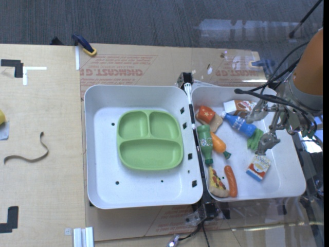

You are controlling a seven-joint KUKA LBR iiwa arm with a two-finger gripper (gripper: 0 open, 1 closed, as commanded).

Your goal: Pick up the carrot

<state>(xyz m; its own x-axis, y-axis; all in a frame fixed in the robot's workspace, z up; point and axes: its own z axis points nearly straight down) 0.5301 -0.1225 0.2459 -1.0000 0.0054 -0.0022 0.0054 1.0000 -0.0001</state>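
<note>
Where the cardboard [123, 68] under the bins shows mirrored red print, it reads roughly "CHEMCAST GP". Arm [313, 60] is cropped at right; its fingers [267, 122] hang spread, empty, over the right bin [288, 189]. Carrot [219, 145] lies beside the green bottle [205, 144].

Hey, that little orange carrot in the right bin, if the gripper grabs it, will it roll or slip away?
The carrot looks like smooth, rounded toy plastic, so it may slip between fingers. Its tapered shape probably rolls in a curve if nudged. It lies against the green bottle, which could block rolling that way but crowds the gripper.
</note>
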